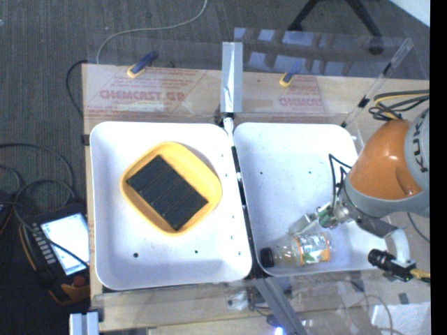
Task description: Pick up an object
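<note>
Camera view — gripper low in the right bin, just above a clear bottle — grip state unclear.

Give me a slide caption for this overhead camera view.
Arm's claw poised over a clear bottle in the right bin; yellow sponge in the left.

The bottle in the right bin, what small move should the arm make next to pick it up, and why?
Probably a short drop toward the bin's near edge. The gripper sits just above the clear bottle, which lies on its side along the front wall of the right bin; nothing visibly sits between its fingers yet.
</note>
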